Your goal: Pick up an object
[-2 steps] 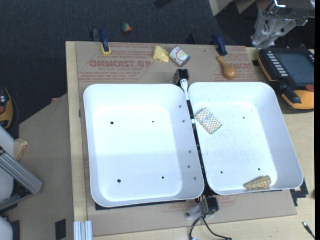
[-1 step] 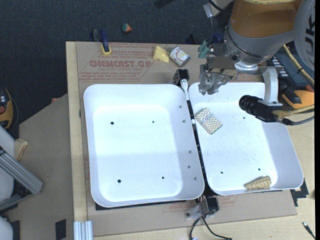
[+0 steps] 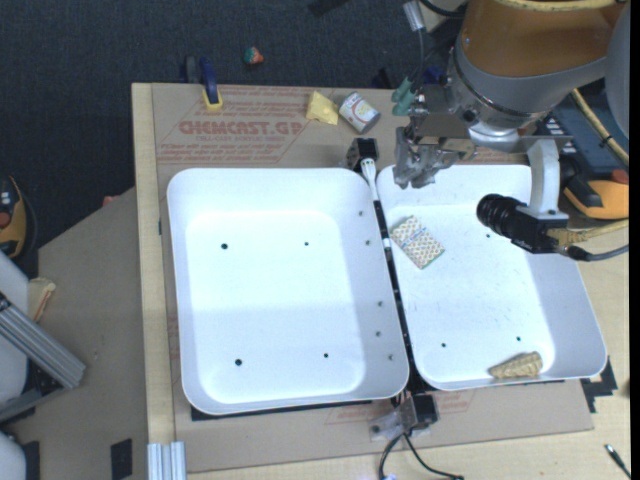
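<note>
**binwatcher:** Lowest in the frame is that tan crumbly chunk point(image 3: 516, 366), sitting at the bottom edge of the right bin point(image 3: 560, 298). Further up, near the divider, there's a patterned square piece point(image 3: 417, 242) lying flat. Left bin point(image 3: 190, 268) has just its white floor.

**gripnerd:** And the gripper point(image 3: 416, 173)? I see it at the upper edge of the right bin, above the patterned piece but apart from it.

**binwatcher:** Yeah, looks like the approach step to me, nothing grabbed. Can't honestly tell how the jaws stand, it's too blurry up there, and I can't make out anything between them.

**gripnerd:** So my guess: the next move needs a shift down-frame over the patterned square, then a descent. It's flat, so the pinch could slip.
</note>
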`<state>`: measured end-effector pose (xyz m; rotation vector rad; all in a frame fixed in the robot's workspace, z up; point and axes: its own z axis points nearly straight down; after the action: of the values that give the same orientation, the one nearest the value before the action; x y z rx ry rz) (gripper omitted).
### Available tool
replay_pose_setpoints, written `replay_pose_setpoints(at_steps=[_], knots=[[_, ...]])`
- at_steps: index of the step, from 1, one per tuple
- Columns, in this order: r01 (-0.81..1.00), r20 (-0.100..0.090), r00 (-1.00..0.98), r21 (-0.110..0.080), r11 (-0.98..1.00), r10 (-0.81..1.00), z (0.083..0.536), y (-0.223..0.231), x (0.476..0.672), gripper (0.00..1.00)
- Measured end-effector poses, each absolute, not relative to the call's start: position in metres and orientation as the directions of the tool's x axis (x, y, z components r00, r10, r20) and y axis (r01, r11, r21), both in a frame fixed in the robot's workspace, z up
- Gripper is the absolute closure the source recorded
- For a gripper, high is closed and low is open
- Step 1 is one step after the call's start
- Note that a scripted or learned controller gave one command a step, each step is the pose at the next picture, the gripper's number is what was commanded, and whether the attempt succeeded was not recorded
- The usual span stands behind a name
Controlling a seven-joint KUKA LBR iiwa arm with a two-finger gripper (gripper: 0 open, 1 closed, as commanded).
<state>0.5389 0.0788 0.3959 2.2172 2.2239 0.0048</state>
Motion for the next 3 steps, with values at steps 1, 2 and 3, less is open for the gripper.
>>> replay_pose_setpoints(at_steps=[1,2,3], knots=[[1.000,-0.002,0.009,0.010,-0.009,1.000,0.456,-0.009,0.509,1.00],[1.000,0.002,-0.003,0.011,0.003,1.000,0.527,0.021,0.480,1.00],[1.000,0.000,0.000,0.001,0.000,1.000,0.522,0.020,0.481,0.00]])
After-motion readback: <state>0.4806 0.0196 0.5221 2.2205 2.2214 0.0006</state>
